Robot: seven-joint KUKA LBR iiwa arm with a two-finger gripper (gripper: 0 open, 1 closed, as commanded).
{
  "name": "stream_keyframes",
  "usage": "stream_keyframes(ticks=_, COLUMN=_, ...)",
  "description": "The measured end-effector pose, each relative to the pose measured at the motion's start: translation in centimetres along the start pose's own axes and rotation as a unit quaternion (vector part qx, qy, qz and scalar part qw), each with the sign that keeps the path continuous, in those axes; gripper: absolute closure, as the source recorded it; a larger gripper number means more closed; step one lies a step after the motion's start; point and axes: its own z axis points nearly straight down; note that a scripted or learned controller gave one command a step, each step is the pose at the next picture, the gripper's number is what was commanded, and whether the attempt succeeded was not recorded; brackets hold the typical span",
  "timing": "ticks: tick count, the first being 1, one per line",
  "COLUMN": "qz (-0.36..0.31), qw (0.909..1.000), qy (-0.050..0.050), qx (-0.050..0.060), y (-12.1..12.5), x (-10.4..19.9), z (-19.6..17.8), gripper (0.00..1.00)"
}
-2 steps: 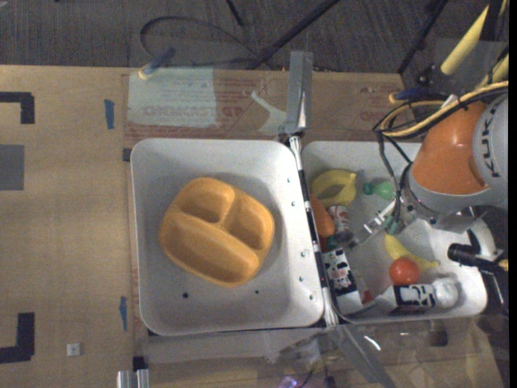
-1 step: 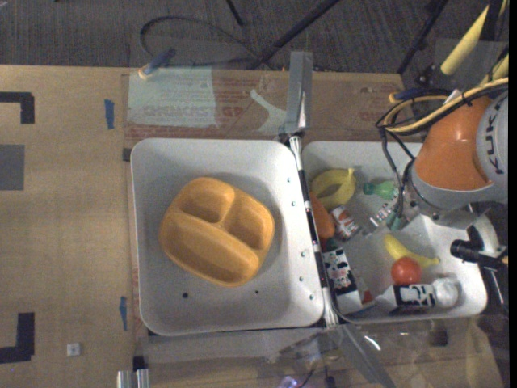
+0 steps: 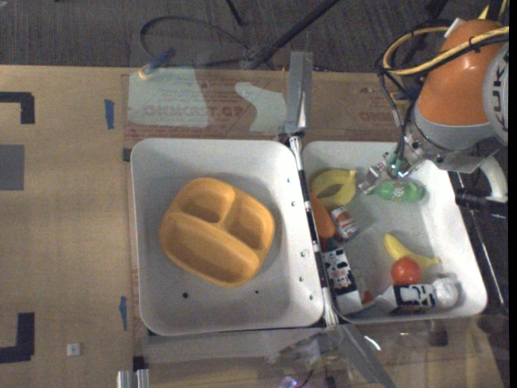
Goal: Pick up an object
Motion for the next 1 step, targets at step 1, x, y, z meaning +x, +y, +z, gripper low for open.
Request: stream_keyframes(ticks=1, qz=-0.148, qw=0.9889, qy=0.002, qx=0.002, y=-1.33, x=5.67, z=-2.92, gripper=1.00)
